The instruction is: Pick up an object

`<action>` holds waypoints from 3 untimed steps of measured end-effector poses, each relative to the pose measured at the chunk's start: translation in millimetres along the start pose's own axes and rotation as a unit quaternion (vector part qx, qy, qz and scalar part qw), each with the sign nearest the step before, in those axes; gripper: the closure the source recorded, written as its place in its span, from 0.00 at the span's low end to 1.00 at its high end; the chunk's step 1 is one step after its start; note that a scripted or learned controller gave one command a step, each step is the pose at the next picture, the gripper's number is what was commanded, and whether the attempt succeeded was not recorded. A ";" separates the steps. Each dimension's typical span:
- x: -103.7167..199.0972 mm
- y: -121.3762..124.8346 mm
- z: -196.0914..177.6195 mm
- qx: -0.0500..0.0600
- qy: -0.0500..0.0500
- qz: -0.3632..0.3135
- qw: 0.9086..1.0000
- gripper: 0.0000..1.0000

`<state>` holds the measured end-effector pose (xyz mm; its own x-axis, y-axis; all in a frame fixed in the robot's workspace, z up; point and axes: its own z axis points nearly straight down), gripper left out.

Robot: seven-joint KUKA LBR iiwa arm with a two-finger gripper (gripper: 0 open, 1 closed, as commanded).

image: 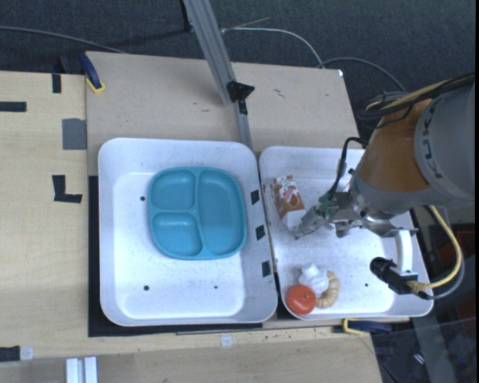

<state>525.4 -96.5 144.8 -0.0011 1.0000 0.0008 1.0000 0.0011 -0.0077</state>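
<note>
Gripper (307, 223) hangs just beside brown packet (287, 195), finger spread impossible to judge.

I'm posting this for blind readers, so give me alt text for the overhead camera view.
A grey and orange robot arm reaches from the right, its end effector low over the right white bin, beside a small brown and white packet. An orange and white toy lies near that bin's front edge, and the left bin holds a blue divided plate.

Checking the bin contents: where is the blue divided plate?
The blue divided plate lies in the left bin, near its centre, left of the snack packet.
</note>
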 end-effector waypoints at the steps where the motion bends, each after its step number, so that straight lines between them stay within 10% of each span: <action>1: 0.8 -1.6 54.1 0.000 0.000 0.000 1.000 0.00; 2: 1.1 -0.7 41.5 -0.001 0.000 0.000 1.000 1.00; 3: 4.6 5.4 -19.5 -0.006 -0.001 0.000 1.000 1.00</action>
<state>531.0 -91.9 164.2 -0.0020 1.0000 -0.0005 1.0000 0.0020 0.0041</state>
